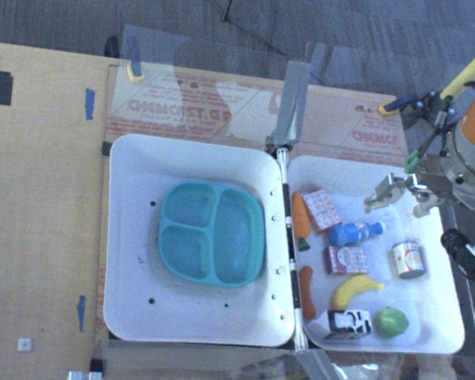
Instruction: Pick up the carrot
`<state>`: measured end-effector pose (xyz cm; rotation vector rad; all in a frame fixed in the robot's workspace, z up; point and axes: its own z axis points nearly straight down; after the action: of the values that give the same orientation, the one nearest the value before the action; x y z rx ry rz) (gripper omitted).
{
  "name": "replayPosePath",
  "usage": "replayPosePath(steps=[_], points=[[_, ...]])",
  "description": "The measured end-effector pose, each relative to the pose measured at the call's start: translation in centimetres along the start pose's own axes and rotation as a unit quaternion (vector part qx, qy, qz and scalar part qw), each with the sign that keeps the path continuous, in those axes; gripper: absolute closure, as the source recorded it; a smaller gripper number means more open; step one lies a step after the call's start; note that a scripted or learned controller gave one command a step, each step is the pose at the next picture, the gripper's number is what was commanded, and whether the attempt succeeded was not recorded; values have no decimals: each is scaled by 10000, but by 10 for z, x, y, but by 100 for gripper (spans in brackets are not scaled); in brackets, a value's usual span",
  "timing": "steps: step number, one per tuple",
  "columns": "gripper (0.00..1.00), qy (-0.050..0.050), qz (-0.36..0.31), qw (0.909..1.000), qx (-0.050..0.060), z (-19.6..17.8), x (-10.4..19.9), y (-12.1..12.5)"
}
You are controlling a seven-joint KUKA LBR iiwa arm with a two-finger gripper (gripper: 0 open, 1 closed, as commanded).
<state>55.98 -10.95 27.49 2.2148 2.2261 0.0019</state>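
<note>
— What's lowest in the frame? — Black-and-white toy car (348, 323), beside a green lime (391, 322) and a banana (356, 288).
— And the carrot (301, 216)? — Centre-right of the frame, along the right bin's (451, 296) left wall.
— Gripper (405, 194)? — Upper right, fingers spread apart, gripping nothing.

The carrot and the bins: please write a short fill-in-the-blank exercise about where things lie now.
1. The carrot lies in the ____ bin.
2. The divided teal tray sits in the ____ bin.
3. The banana is ____ in colour.
4. The gripper hangs over the right bin's ____ edge.

Missing words: right; left; yellow; far
</note>
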Motion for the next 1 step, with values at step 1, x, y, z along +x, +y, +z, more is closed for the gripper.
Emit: replayPosePath(steps=[1], points=[[0, -3, 6, 10000, -86, 172, 13, -14]])
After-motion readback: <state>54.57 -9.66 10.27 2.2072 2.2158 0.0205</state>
